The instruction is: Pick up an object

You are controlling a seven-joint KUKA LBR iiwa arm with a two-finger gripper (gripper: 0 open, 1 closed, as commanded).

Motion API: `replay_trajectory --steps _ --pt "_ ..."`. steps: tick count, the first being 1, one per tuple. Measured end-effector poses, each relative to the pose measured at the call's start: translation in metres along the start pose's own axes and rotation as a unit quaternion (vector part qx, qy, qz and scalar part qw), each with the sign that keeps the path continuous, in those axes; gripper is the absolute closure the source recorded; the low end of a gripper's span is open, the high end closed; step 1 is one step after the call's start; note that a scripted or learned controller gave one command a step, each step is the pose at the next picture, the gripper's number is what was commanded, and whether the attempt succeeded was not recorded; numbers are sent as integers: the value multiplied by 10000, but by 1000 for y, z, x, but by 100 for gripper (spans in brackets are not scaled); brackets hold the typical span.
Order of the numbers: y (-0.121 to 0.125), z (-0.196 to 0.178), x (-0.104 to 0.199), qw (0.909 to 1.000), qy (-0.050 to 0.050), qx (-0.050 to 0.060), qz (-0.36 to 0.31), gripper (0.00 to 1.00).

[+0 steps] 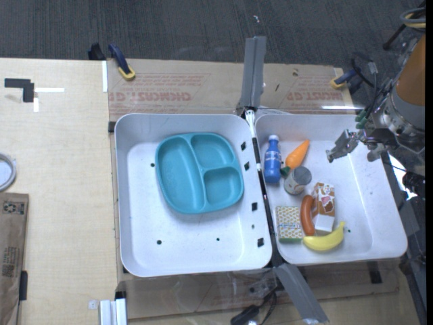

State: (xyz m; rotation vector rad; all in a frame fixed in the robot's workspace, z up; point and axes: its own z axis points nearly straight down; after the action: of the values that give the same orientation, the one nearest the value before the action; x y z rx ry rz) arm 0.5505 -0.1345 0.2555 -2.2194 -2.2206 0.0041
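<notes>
The right bin [369, 202] holds a blue bottle [272, 159], an orange carrot [297, 153], a small grey can [297, 179], a red sausage [308, 214], a small carton [325, 200], a yellow banana [325, 240] and a checked packet [289, 223]. My gripper [353, 145] hangs over the right bin's upper right part, away from these objects, its fingers spread apart with nothing between them. The carrot lies some way to its left.
A teal divided plate [200, 172] lies in the left bin [135, 208]. A grey post [254, 73] stands behind the seam between the bins. Clamps [122, 63] sit on the brown board at the back. A tape roll [5, 173] lies at the far left.
</notes>
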Motion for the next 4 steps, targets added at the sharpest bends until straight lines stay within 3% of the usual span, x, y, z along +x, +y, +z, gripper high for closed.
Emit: replay_trajectory --steps 1,4 --pt "4 117 26 9991 0 -67 430 0" --pt "4 117 26 9990 -1 -68 431 0"
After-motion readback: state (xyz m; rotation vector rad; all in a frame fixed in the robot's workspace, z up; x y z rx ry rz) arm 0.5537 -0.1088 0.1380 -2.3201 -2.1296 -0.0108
